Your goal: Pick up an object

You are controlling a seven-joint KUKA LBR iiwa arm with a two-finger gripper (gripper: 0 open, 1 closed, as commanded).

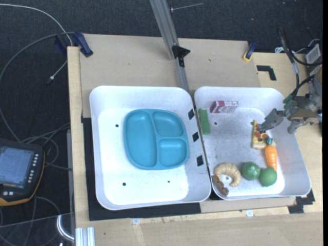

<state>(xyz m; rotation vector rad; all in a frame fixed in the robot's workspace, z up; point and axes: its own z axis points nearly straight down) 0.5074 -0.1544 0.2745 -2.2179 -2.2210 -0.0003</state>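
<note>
Reaching in from the right edge of the frame, the arm (307, 104) holds its gripper (266, 124) low over the right bin (292, 152), its dark fingers pointing down-left toward a yellow toy (258, 139) that lies at the right-centre of that bin; whether the gripper is spread or closed cannot be told from this angle, and nothing shows between its fingers. The fingertips appear just above the top of the yellow toy, though contact cannot be judged. Just below and right of the toy lies a carrot (271, 157), orange with a green tip toward the gripper. Along the lower part of the bin sit two green balls, one (250, 170) left of the other (268, 177), close together, and to their left a tan croissant (228, 176) near the bin's lower-left corner. A small pink-and-white box (224, 106) lies near the upper wall of the bin, and a green block (204, 121) stands along its left wall. The left bin (102, 137) carries a blue divided plate (155, 139) at its centre. Both bins rest on the counter (128, 60), with a metal pole (164, 19) rising from its upper middle. A tablet (18, 170) with a lit screen lies off the counter at the left edge of the frame, cables (31, 45) trailing above it.
</note>
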